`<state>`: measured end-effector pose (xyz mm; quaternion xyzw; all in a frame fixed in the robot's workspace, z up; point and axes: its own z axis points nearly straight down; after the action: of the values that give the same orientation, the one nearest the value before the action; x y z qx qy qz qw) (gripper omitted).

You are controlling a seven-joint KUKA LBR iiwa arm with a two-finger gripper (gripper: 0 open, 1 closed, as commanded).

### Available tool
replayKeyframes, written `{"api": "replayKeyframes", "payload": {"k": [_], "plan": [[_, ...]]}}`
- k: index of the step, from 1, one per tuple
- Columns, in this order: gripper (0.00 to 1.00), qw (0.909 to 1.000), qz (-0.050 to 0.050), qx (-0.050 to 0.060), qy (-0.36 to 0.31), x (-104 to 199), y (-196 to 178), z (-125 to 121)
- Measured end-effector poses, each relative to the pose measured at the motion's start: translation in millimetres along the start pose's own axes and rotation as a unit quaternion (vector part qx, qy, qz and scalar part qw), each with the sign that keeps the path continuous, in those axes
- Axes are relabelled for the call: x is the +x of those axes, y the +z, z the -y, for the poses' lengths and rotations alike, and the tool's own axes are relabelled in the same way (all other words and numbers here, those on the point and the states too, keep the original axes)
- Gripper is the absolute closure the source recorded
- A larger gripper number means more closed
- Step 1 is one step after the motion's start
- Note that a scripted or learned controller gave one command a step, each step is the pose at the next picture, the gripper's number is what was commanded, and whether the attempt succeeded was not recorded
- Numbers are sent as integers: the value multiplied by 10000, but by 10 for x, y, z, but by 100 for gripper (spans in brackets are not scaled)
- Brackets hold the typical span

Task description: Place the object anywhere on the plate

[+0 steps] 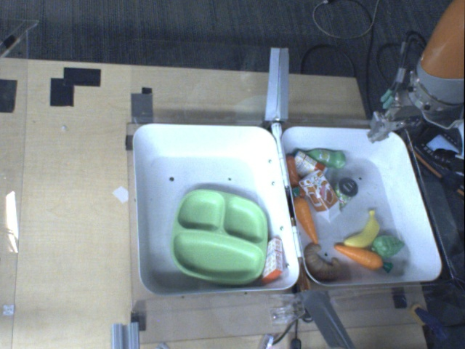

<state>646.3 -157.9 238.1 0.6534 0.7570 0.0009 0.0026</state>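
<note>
A green three-compartment plate [220, 235] lies in the left bin [156, 195], toward its front. A small white and orange bottle [273, 259] lies beside the plate's right edge, against the bin wall. My gripper [381, 126] hangs over the back right corner of the right bin [414, 195], apart from every object. The right bin holds a green bottle [325, 157], a juice carton [317, 189], a carrot [305, 220], a banana [363, 233], a second carrot [360, 257] and a brown item [322, 264].
A dark round item [348, 187] and a green leafy piece [387, 246] also lie in the right bin. A metal divider post [277, 86] stands between the bins at the back. Cables run behind the right bin.
</note>
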Motion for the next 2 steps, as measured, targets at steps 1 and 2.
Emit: {"api": "replayKeyframes", "payload": {"k": [1, 2], "plan": [[0, 10000, 0, 0, 0, 0, 0, 0], [0, 9928, -4, -98, 1190, 468, 1087, 276]]}}
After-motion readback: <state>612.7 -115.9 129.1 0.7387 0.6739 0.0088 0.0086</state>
